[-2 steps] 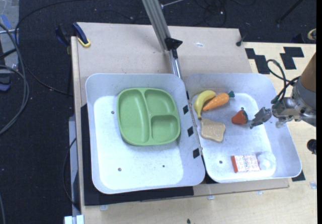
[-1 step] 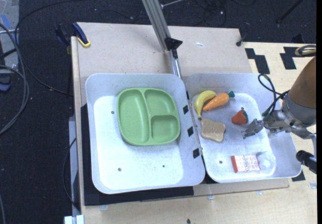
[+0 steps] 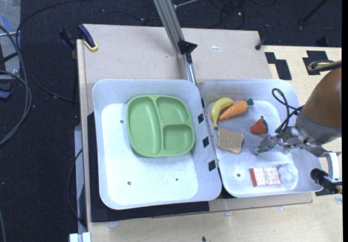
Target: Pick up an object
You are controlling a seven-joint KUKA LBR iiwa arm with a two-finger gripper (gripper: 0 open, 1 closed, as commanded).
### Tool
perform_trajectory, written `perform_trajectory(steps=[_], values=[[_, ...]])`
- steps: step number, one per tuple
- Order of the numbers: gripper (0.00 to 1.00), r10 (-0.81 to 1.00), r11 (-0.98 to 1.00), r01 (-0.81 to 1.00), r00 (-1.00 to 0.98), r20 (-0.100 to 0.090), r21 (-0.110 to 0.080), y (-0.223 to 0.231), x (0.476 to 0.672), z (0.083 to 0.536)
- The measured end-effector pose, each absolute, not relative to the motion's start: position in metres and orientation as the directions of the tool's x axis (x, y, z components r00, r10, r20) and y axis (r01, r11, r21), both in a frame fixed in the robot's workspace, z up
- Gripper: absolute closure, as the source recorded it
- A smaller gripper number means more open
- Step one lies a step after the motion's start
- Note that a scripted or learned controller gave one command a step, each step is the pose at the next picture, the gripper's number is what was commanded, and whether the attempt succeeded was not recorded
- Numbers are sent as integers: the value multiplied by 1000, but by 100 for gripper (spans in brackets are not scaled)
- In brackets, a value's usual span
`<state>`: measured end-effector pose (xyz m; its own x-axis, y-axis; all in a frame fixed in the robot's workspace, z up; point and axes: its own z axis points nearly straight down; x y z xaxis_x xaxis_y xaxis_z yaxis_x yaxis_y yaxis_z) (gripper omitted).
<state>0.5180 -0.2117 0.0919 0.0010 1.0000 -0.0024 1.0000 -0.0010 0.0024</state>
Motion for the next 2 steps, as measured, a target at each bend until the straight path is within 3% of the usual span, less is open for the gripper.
perform_trajectory(steps=[1, 2], values=[[100, 1000, -1, 1000, 1, -4, 7, -213, 519, 105], [100, 1000, 1, 1000, -1, -2, 4, -216, 526, 150]])
